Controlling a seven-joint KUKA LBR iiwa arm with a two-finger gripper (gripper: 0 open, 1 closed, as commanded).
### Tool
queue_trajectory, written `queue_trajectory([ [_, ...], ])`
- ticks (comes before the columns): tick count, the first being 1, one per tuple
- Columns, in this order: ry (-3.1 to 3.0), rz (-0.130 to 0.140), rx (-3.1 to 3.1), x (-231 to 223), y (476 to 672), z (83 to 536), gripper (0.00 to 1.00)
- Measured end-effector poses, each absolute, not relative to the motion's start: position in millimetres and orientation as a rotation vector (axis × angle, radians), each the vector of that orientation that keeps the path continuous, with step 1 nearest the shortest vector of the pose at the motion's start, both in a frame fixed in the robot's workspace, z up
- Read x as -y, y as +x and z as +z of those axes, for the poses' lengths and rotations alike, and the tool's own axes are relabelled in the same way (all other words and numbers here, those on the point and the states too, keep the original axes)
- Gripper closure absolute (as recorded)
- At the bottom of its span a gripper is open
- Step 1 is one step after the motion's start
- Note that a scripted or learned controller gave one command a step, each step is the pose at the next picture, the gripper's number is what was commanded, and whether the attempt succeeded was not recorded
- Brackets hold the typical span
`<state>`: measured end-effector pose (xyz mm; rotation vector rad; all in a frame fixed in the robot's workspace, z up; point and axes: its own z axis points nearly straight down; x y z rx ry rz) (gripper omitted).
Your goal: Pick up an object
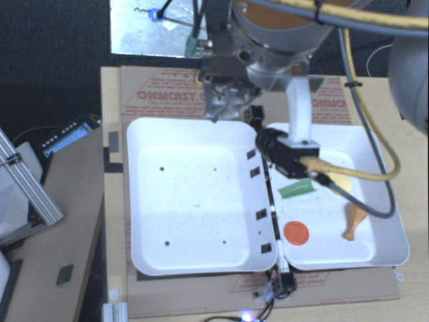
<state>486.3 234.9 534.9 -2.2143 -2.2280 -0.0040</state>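
1. Gripper (226,111) of grey metal hangs well beyond the flat round orange disc (296,233), up and to the view's left of it, over the far rim of the left shallow white plastic bin (194,200). Whether it is open or closed cannot be told from this slant, and nothing can be seen held in it.
2. Progress, as I judge it: the pick is not yet done. All 4 candidate things lie loose in the right shallow white plastic bin (379,250), the same bin as the orange disc, and none is lifted.
3. What is left: bring the gripper across to the orange disc's bin, settle on 1 thing, close on it and raise it.
4. Candidates around the orange disc:
   - a flat green strip (296,189) lies just above it, apart from it;
   - a tan drumstick-shaped piece (354,221) lies to its right, near the bin's sloping wall;
   - a pale yellow piece (340,179) sits farther up and right, partly hidden under a cable.
5. In the way: the row of black clips (258,173) joining the 2 bins runs just left of the orange disc, and the yellow piece is crowded by the robot's own cabling. The orange disc itself lies flat, so I expect little edge to grip.
6. Brown cardboard sheet with red print (167,89) lies beneath both bins.
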Motion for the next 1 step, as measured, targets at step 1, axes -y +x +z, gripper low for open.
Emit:
queue_trajectory([
  [1, -2.214, -0.003, 2.229, -234.4, 486.3, 535.0, 1.00],
])
